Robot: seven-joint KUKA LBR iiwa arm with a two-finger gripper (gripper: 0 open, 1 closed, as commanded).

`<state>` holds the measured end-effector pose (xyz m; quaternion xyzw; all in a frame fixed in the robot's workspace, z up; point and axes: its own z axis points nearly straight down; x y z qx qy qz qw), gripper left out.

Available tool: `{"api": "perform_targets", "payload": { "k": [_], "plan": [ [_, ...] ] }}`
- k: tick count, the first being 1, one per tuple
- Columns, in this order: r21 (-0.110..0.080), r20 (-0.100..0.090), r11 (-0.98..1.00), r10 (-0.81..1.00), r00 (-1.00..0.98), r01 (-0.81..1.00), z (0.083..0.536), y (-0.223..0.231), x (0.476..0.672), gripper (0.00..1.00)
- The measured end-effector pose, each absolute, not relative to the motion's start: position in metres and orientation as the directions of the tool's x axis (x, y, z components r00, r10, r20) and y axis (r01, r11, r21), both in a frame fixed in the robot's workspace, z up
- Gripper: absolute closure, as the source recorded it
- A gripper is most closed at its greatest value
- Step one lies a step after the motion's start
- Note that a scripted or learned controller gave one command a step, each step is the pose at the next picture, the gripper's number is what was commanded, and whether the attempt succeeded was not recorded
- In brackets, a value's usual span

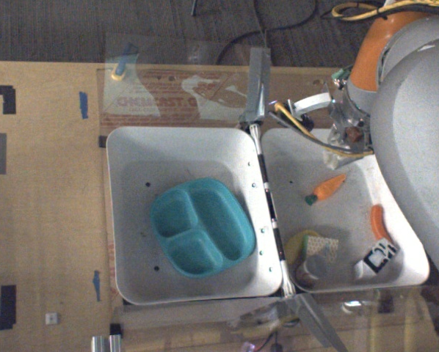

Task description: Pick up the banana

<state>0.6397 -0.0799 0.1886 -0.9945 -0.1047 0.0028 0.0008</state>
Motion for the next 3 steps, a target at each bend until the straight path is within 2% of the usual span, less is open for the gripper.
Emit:
{"api": "perform_targets", "payload": {
  "k": [1,2,3],
  "plan": [
    [-0.002,-0.004,-0.980,0.198,0.980,0.198,0.253,-0.037,0.661,1.00],
    [-0.003,-0.010,-0.980,0.200,0.980,0.200,0.221,-0.044,0.598,1.00],
    [-0.002,-0.006,-0.942,0.335,0.942,0.335,0.250,0.060,0.572,1.00]
  ]
}}
